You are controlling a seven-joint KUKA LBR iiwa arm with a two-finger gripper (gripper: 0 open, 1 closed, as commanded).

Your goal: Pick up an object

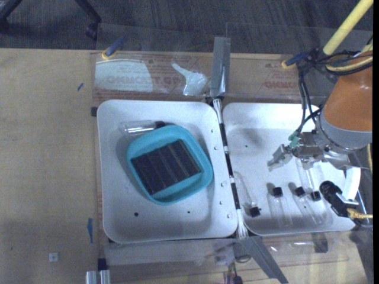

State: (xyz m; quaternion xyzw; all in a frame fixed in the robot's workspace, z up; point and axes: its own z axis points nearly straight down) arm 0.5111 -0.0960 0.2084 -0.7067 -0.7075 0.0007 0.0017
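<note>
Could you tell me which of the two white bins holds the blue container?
The left bin holds the blue container; the right bin, where the gripper hovers, holds small clear vials with black caps.

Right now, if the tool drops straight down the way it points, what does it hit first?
Most likely a clear vial with a black cap lying on the right bin's floor under the tool; depth is hard to judge from this slanted view.

Faint reddish print on the cardboard strip [249,78] behind the bins is unreadable.

Your robot arm [349,114] has a grey body, a broad orange band, black cables and a metal wrist.
</note>
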